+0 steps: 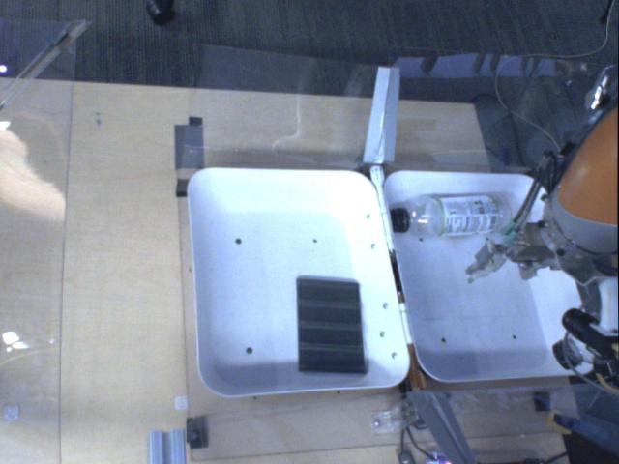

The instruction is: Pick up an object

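Note:
A clear plastic bottle [455, 215] with a black cap lies on its side along the far wall of the right bin [484, 356], cap toward the left. A black ribbed rectangular block [331, 324] rests flat in the near part of the left bin [251, 259]. My gripper [498, 259] hangs over the right bin, just on the near side of the bottle's right end and apart from it. Its fingers are open with nothing between them.
The two white bins sit side by side on a wooden bench, parted by a narrow ridge [397, 278]. The arm's orange band [588, 177] and grey wrist cover the right bin's right edge. Cables [580, 346] hang at the near right corner.

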You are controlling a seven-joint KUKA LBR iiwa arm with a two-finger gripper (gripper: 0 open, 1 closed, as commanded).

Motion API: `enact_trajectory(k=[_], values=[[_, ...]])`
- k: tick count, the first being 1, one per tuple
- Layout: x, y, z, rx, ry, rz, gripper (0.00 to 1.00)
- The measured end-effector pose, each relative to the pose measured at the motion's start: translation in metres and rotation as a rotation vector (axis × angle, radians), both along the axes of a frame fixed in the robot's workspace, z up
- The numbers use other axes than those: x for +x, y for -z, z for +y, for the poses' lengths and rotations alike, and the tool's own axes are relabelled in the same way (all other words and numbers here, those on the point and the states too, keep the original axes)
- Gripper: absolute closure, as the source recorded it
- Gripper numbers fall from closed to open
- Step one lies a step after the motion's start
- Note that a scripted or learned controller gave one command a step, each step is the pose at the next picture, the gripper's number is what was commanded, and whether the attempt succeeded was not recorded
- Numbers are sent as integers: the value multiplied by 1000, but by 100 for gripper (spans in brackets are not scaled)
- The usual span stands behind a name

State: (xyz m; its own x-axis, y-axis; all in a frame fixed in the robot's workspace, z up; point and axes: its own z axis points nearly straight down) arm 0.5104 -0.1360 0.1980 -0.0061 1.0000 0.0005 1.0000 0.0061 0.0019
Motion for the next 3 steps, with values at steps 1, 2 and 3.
enact_trajectory(k=[1,2,3], values=[[4,-23,-21,-1,-48,-4,0],[76,63,19,0,-16,-1,0],[126,91,-25,19,25,71,0]])
